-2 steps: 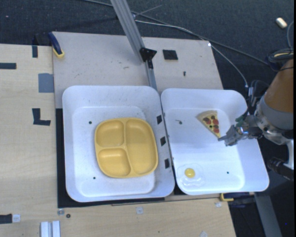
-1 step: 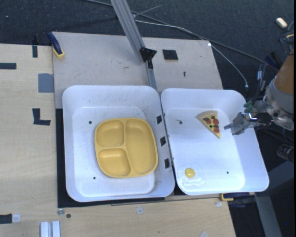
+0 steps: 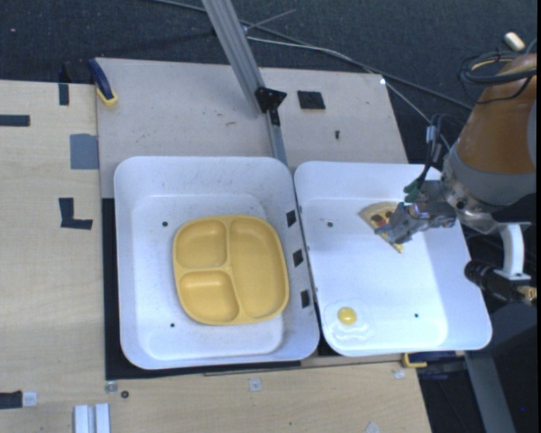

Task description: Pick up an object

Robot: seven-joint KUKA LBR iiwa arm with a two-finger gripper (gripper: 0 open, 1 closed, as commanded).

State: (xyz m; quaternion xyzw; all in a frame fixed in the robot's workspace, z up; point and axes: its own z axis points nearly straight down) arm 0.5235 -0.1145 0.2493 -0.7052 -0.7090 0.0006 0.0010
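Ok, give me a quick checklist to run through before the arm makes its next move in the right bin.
1. Claw over the right bin: ok.
2. Claw at the small yellow-brown object: ok, they meet.
3. Object between the claw's tips: cannot tell.
4. Fried egg toy apart from the claw, near the front wall: ok.
5. Yellow divided plate lies flat in the left bin, out of the way: ok.

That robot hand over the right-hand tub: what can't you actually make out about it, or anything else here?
- Gripper, camera view: too small and dark to tell its fingers' state or whether it holds anything.
- Yellowish object beside it: partly covered by the gripper, so its shape and identity stay unclear.
- Arm: cut off by the right edge.
- Fried-egg toy: small, details unreadable.
- Yellow divided plate: plainly seen.
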